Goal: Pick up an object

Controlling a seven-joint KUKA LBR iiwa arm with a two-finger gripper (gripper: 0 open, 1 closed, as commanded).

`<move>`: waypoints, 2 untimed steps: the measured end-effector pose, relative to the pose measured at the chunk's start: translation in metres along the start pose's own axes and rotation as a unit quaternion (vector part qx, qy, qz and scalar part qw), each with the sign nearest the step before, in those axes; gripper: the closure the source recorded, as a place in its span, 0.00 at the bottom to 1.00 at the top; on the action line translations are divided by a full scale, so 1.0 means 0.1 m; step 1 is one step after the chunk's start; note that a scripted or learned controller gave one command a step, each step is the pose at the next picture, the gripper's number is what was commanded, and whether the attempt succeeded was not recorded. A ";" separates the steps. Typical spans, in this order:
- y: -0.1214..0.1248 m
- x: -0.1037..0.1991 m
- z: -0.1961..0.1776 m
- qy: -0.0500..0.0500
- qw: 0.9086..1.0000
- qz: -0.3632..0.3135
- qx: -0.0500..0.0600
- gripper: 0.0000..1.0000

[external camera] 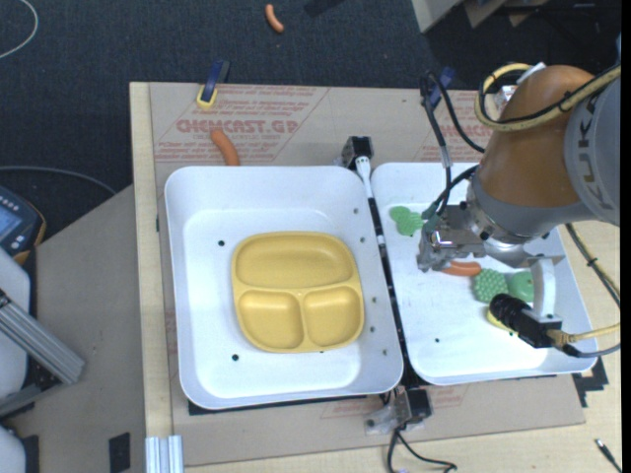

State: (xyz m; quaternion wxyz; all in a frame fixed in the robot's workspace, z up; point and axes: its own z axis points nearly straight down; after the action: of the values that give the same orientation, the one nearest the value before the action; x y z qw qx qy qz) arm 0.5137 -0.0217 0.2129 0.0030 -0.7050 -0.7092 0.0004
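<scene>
Down over the right bin [434, 348], right of the frame's centre, hangs my gripper [437, 247], under my orange-banded wrist; I cannot tell from this angle how it is set. Just beside it, toward the lower right, an orange carrot-like piece [460, 270] lies on the bin floor. A small green leafy piece [404, 218] sits up and left of it, near the bin's upper left corner. A bumpy green object [490, 285] lies next to the carrot on its right, partly under my arm. The left bin [192, 264] holds a yellow three-part tray [296, 291] at its middle. On the cardboard above it lies another orange piece [226, 147].
</scene>
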 end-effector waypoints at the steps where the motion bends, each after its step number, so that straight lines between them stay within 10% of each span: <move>1: -0.27 0.48 0.00 0.000 1.000 0.000 0.000 1.00; 2: -0.30 0.83 -0.22 -0.001 1.000 0.001 -0.004 1.00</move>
State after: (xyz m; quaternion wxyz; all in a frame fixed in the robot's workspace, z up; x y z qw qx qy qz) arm 0.4838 0.0609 0.2353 -0.0008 -0.7058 -0.7085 -0.0013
